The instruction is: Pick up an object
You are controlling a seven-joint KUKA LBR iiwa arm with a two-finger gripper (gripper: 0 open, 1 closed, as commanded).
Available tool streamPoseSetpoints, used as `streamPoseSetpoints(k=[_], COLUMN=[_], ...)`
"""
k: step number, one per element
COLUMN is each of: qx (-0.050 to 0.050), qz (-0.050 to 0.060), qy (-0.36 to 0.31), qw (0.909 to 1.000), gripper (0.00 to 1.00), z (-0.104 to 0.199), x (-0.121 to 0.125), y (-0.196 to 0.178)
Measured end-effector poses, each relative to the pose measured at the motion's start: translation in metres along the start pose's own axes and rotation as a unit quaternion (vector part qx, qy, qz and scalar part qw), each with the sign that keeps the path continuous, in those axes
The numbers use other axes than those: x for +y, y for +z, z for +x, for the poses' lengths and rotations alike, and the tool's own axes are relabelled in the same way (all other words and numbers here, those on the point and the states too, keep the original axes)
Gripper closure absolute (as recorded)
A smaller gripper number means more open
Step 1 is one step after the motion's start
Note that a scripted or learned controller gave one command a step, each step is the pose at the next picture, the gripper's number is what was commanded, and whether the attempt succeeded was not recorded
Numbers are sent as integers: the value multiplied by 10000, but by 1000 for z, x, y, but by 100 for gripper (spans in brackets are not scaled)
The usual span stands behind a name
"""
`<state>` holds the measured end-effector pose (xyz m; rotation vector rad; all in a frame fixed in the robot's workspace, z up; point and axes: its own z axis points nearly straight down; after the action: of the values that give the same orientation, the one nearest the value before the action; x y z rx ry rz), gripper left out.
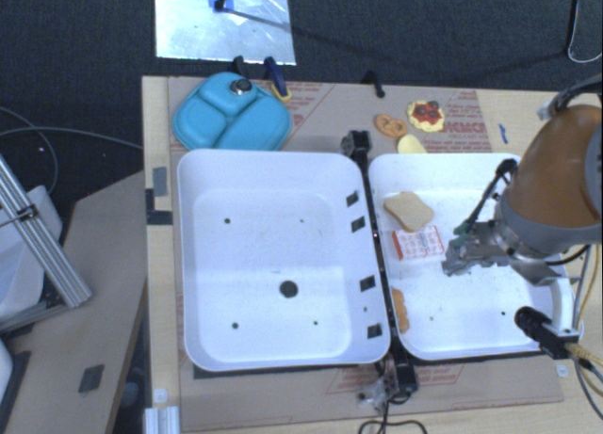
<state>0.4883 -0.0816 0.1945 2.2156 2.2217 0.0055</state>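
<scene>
In the right bin [471, 343] lie a tan slice of toy bread [409, 210], a small red-and-white packet [418, 243] just below it, and a brown cookie-like piece [399, 309] by the bin's left wall. My gripper [459, 258] hangs low over the bin floor, immediately right of the packet. Nothing shows between its tips.
The left bin [207, 197] holds one small dark disc [288, 288]. Behind the bins on the bench sit a blue divided tray [232, 114], a pretzel-like toy [389, 125], a small toy pizza [426, 115] and a yellow piece [411, 145].
</scene>
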Motion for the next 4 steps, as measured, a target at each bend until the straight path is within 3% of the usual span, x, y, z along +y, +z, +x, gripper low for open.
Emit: streamPoseSetpoints(k=[1, 2, 3, 4], qx=[2, 6, -3, 3], qz=[14, -10, 4, 9], qy=[-3, -28, -12, -6], qw=[10000, 10000, 10000, 10000], gripper=[100, 100, 100, 100], z=[52, 125, 106, 165], x=[16, 20, 0, 0], y=[10, -80, -178, -194])
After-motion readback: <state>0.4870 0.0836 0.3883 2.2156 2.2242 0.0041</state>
